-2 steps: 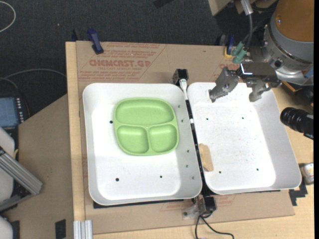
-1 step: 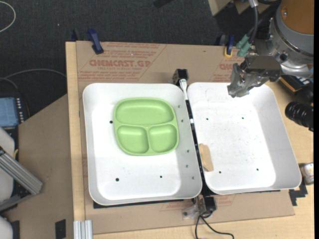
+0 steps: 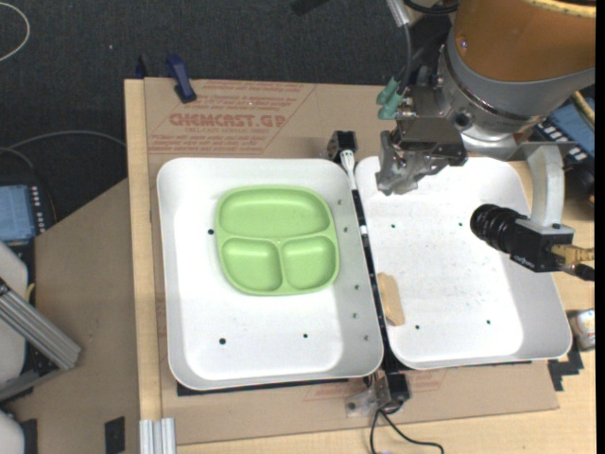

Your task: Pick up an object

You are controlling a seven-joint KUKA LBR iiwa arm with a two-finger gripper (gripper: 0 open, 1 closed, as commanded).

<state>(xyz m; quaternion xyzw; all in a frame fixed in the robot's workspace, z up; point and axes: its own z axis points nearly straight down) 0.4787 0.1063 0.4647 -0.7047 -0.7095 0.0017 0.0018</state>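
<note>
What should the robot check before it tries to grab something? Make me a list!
1. Something to grab: a green plate lies in the left bin. Ok.
2. The plate sits flat, hollows up, nothing on it. Ok.
3. Second choice: a small tan piece at the left edge of the right bin. Ok.
4. Is the pincer above a thing? It hangs over the right bin's far left corner, away from both. Not ok.
5. Plate rim thin enough to pinch: cannot tell.
</note>
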